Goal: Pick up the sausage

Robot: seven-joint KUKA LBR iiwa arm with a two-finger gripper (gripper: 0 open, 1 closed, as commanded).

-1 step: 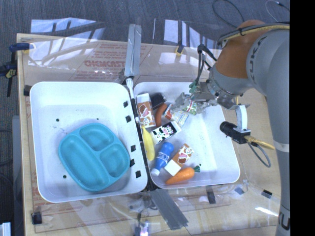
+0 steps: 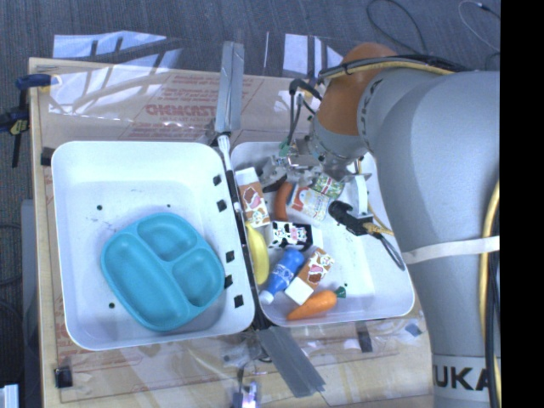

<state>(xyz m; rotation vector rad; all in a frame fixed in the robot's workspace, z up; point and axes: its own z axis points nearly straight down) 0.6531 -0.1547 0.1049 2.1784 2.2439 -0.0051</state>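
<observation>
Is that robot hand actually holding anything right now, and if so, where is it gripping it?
It cannot be told. The gripper is down in the right bin, just above the reddish sausage, but the wrist hides whether anything is between its tips.

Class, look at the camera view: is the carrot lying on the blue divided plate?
No. The carrot lies in the right bin, near its front edge, while the blue divided plate sits in the left bin.
</observation>
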